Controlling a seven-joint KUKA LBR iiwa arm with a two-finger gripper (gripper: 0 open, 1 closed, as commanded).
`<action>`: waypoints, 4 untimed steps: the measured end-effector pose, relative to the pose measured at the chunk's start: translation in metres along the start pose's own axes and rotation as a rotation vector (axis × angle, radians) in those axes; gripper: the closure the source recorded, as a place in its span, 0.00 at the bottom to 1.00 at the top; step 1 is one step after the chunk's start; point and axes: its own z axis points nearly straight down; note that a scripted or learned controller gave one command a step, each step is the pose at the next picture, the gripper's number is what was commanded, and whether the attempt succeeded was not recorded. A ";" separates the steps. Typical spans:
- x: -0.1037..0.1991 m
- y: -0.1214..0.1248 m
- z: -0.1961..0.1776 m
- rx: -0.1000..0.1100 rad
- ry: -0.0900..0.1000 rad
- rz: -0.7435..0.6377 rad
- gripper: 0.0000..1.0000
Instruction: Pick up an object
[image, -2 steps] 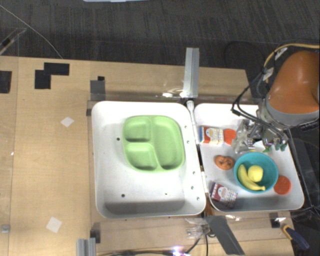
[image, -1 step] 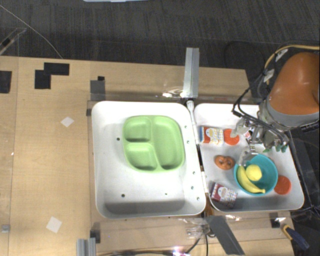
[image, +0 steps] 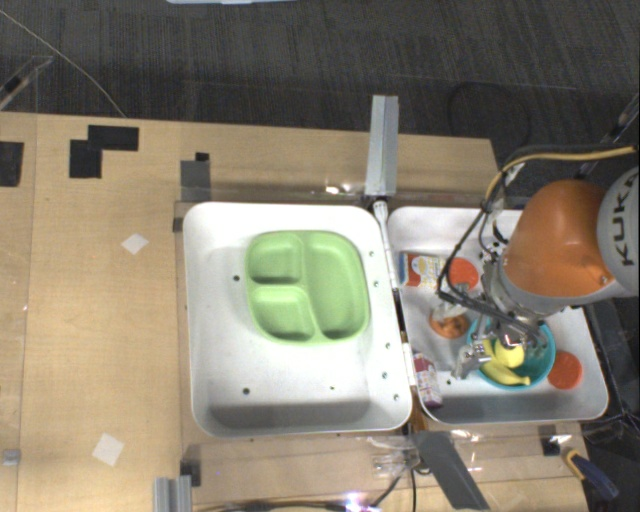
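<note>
My gripper (image: 487, 347) hangs low in the right bin (image: 596, 405), at the left rim of a teal bowl (image: 541, 366). A yellow banana-like piece (image: 506, 375) lies in that bowl, right under the gripper. An orange-brown object (image: 447, 323) sits just left of the gripper. Nothing can be made out held in the gripper. The orange wrist band (image: 555, 240) and arm cover the bin's upper right part.
A white packet with blue and orange print (image: 424, 269) and an orange disc (image: 462, 272) lie at the back of the right bin. A small purple-white item (image: 425, 377) is near its front left corner, an orange round piece (image: 566, 371) at the right. The left bin (image: 215, 330) holds a green divided plate (image: 305, 285).
</note>
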 end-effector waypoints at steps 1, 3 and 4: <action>-0.021 0.008 0.009 0.000 -0.003 0.125 0.00; 0.032 0.007 0.008 0.000 -0.011 0.314 0.00; -0.033 -0.037 -0.011 -0.001 0.009 0.269 0.00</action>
